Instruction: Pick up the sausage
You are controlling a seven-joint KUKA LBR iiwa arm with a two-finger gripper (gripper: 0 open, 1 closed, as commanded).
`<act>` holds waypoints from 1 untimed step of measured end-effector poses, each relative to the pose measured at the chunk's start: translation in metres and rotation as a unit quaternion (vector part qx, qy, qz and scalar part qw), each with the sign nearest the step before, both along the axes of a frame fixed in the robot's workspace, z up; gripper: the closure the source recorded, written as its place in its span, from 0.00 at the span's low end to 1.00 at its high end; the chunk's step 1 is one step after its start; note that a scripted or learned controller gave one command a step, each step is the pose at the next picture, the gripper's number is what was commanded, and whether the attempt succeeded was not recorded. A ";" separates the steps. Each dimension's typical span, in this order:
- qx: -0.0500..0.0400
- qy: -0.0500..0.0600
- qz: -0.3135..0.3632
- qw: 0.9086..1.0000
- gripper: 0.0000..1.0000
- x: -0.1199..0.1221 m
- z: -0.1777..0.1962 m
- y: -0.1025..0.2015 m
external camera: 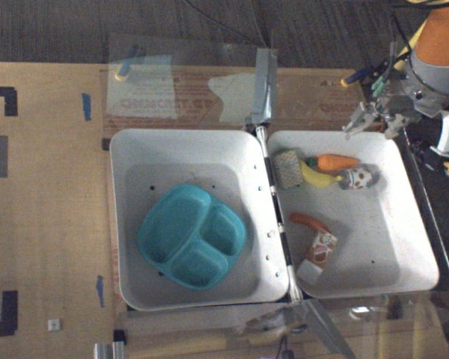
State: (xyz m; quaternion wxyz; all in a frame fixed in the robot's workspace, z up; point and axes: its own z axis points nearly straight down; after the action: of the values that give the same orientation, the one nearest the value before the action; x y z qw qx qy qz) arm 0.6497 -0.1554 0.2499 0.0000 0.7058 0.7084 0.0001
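Sausage [308, 221] lay in the right bin [404, 268], left-centre of its floor, a thin orange-red thing w/ its long axis running from upper left to lower right; its lower-right end touched or just met the top of a small red-and-white carton [320, 248]. Gripper [374, 120] hung over the bin's upper rim near the back right corner, fingers spread apart w/ nothing between them. So the sausage sat well apart from the gripper, down and to the left in the view, i.e. toward the near-left part of that bin. Between the two lay a cluster near the back wall: carrot [337, 161], banana [318, 176], a small spotted can-like object [357, 177] and a sponge [287, 168]. Judgement: approach probably needs to pass over that cluster, and fingers should close across the short axis, i.e. set perpendicular to the upper-left/lower-right line, staying toward the upper-left end to keep clear of the carton
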 end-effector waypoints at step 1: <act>0.000 0.000 0.106 0.994 0.00 -0.067 -0.130 0.043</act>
State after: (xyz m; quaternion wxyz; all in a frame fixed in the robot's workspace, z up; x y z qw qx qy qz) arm 0.5828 -0.1122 0.1196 0.0000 0.6271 0.7790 0.0002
